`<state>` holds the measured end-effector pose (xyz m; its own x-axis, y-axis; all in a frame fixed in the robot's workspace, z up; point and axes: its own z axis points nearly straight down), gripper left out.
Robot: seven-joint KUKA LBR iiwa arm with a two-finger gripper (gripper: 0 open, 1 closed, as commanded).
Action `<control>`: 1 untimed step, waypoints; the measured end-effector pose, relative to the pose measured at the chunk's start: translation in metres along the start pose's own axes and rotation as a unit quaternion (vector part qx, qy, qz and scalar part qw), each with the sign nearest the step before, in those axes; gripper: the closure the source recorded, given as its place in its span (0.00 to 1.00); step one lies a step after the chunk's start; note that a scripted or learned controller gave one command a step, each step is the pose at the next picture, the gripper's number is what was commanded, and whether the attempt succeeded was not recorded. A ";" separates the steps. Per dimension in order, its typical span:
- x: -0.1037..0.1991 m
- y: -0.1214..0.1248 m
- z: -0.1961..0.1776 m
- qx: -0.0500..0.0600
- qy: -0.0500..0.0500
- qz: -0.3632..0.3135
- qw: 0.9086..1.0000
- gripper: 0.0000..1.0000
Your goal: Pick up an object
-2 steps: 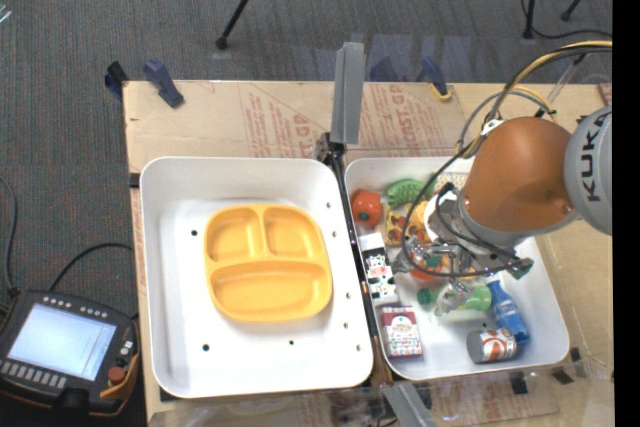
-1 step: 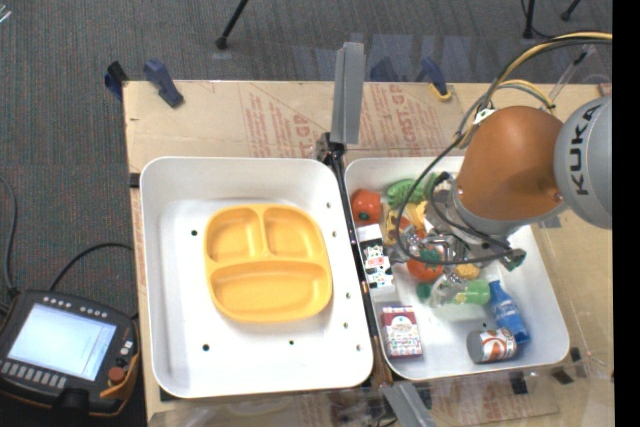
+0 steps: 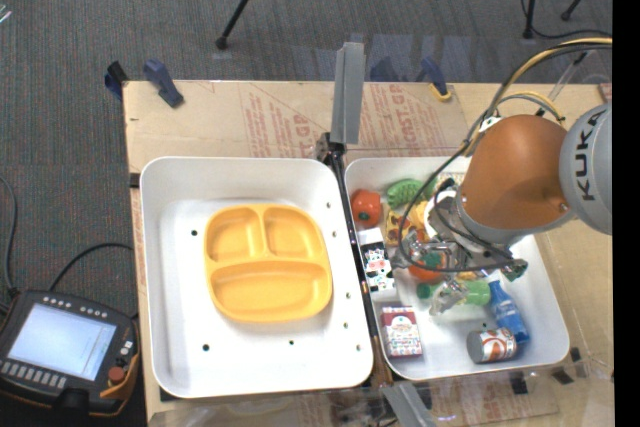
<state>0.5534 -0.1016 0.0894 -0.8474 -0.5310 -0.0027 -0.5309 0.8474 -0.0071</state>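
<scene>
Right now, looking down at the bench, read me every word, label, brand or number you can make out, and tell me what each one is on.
"KUKA" – on the grey arm casing at the right edge, letters running top to bottom.
Red printed lettering on the brown cardboard sheet under the bins: upside down, too blurred to read.
Small red and white printed box in the right bin: print too small.
Black and white carton: unreadable.
Red and silver can: label unreadable.

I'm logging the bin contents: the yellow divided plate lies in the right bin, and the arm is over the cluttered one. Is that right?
Not quite. The camera view shows the yellow divided plate in the left bin, not the right. The arm is indeed over the cluttered right bin.
</scene>
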 end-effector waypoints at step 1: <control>-0.008 -0.005 0.000 0.000 0.002 -0.012 1.000 0.00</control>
<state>0.5629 -0.1015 0.0891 -0.8341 -0.5516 0.0013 -0.5516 0.8341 -0.0069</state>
